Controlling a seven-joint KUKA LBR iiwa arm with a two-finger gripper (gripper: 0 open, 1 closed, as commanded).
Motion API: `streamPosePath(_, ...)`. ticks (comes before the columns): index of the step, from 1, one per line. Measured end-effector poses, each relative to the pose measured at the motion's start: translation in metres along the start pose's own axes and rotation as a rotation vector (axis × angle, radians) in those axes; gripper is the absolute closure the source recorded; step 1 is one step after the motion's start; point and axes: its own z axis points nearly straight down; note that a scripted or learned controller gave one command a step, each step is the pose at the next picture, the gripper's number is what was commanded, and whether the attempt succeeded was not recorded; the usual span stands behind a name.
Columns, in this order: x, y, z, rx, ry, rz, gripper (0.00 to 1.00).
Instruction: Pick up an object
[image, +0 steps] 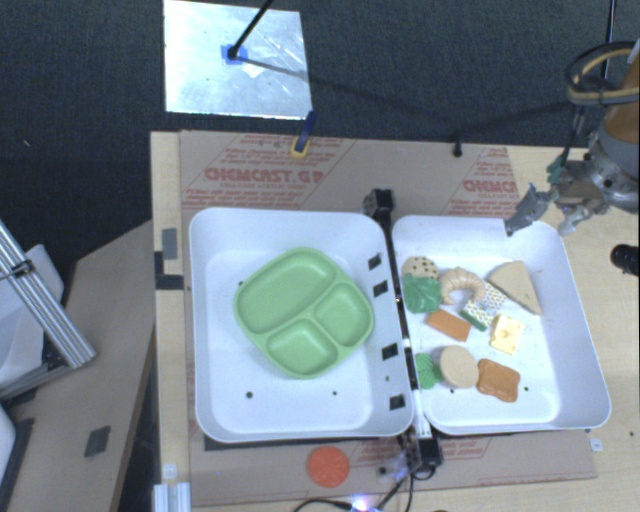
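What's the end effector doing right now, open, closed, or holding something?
End effector: open, holding nothing, above the far right corner of the right bin.

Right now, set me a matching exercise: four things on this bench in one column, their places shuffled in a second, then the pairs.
Things:
1. green divided tray
2. orange disc
3. tan wedge
4. tool

Places:
A. above the right bin's far right corner
B. in the left bin
C. on the cardboard in front of the bins
D. in the right bin, toward its far side

Pairs: 1-B, 2-C, 3-D, 4-A
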Motion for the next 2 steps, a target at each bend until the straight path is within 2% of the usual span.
streamPosePath(1, 0.001, 0.002, -0.007, -0.011, -0.002, -0.002, 0.0)
streamPosePath(2, 0.002, 0.002, 0.034, -0.009, -0.002, -0.001, 0.0)
